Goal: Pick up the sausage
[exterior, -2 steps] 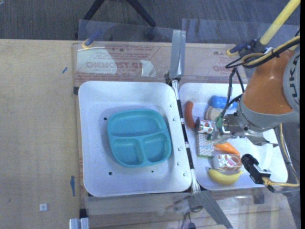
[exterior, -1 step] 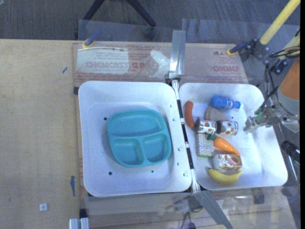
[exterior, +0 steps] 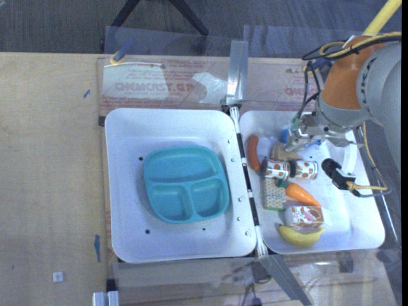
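Sausage (exterior: 254, 153) lying in right bin (exterior: 370, 225), by its left wall, left of gripper (exterior: 298, 134) and near it, not touching. Gripper low over bin's back part; open or closed, cannot tell. Red writing on cardboard (exterior: 153, 85) behind left bin (exterior: 121, 190), too blurry to read

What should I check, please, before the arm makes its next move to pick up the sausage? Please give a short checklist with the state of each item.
1. Sausage in view: ok, it lies along the left wall of the right bin.
2. Top of the sausage free: ok, nothing lies on it.
3. Room beside it: not ok, the wall is close on one side and a small can on the other.
4. Gripper above the sausage: not ok, it hangs further right, over the clutter.
5. Gripper already holding something: cannot tell.
6. Left bin: ok, it holds a blue divided plate, out of the way.
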Controlling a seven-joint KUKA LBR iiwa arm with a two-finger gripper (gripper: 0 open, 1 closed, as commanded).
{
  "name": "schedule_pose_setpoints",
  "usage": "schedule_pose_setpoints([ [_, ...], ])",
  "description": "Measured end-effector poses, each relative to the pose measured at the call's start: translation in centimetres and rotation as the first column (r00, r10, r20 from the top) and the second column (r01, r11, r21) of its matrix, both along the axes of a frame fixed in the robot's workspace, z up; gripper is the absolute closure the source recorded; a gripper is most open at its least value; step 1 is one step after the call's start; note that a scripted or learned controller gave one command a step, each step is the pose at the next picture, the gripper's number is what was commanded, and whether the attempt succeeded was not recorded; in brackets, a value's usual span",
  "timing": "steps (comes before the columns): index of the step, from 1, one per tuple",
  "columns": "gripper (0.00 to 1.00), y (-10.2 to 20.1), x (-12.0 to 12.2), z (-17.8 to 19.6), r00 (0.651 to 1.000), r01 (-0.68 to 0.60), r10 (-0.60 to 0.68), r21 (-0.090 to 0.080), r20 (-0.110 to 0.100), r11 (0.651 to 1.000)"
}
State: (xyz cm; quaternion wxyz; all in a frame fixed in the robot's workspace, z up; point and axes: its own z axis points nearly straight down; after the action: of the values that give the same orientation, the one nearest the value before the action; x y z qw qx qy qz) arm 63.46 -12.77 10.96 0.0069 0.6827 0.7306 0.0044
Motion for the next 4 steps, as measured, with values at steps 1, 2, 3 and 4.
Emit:
schedule_pose_setpoints([
  [1,1.0,7.7,-8.7,7.5,1.0,-0.003,0.003,0.004,-0.018,1.0],
  [2,1.0,0.5,-2.6,14.2,0.998,0.054,-0.054,0.001,-0.014,0.999],
  [3,1.0,-3.7,-11.9,18.3,0.998,-0.06,0.06,0.003,-0.017,0.998],
  [4,1.0,-5.9,-15.4,32.6,0.999,-0.045,0.045,0.001,-0.014,0.999],
])
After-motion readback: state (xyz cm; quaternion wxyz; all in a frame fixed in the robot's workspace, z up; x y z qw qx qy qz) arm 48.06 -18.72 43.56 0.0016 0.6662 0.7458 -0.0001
